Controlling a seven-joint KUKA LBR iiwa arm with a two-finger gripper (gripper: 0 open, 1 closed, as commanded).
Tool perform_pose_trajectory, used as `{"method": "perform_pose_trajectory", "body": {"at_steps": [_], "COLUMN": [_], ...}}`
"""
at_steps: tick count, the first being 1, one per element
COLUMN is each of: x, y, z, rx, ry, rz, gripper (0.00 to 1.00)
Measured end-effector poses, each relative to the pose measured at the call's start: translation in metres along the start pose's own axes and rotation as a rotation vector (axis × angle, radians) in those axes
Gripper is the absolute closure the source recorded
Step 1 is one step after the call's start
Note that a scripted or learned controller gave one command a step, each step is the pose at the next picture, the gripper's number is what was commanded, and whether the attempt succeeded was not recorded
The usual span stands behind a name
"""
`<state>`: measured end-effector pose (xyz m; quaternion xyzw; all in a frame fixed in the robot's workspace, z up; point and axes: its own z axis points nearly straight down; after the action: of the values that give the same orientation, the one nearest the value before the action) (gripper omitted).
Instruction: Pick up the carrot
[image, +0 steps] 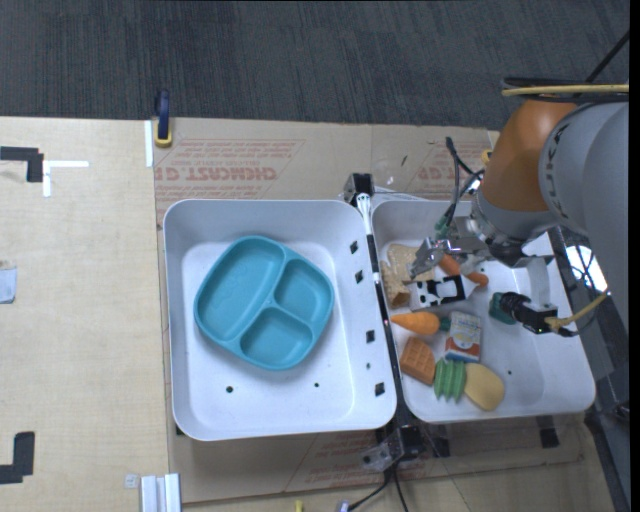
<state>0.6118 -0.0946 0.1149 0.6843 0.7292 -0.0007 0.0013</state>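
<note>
light was bright, even, from overhead. shadows were soft and short, faint grey under divided blue plate (264, 302) in left bin (180, 330). white bin walls looked near overexposed. overall image was slightly soft and grainy; small items in right bin (560, 380) were hard to resolve.

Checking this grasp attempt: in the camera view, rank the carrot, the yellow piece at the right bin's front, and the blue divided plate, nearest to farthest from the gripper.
1. carrot: right bin, just in front of the gripper, toward the divider.
2. yellow piece: right bin's front corner.
3. blue divided plate: left bin, across the divider.
</note>
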Motion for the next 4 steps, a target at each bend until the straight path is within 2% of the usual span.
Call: {"method": "perform_pose_trajectory", "body": {"at_steps": [1,2,3,4], "x": [0.005,-0.001,0.002,0.078], "y": [-0.065,-0.111,-0.131,-0.126], "z": [0.023,0.023,0.022,-0.146], "rx": [0.002,0.001,-0.004,-0.003], "ry": [0.002,0.002,0.002,0.0], "rz": [0.078,0.116,-0.159,-0.219], "gripper": [0.0,0.0,0.0,0.0]}}
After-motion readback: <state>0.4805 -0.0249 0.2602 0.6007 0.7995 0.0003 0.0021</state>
